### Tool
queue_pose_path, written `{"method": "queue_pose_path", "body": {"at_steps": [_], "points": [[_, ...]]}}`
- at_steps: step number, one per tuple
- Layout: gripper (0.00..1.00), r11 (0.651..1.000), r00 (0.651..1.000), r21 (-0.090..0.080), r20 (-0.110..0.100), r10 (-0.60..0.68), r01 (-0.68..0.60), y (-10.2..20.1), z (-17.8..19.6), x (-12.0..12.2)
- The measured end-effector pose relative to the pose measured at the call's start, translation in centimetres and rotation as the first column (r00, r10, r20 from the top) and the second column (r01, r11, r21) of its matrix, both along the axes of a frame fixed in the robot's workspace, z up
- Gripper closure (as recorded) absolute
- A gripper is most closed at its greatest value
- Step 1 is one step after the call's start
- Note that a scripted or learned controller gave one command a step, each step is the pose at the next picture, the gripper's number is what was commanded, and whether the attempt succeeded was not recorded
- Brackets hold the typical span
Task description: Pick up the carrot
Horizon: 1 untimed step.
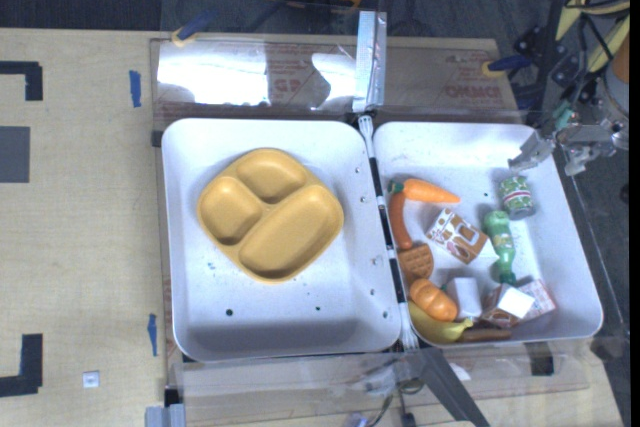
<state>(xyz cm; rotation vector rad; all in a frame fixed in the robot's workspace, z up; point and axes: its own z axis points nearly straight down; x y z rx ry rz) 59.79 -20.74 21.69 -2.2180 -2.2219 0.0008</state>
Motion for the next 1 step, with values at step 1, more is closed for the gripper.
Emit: {"method": "queue_pose_path", "body": {"at_steps": [1], "points": [[0.00, 0.896, 0.896, 0.000, 0.001, 0.444, -0.444, 5.16, -7.67, 4.01]]}}
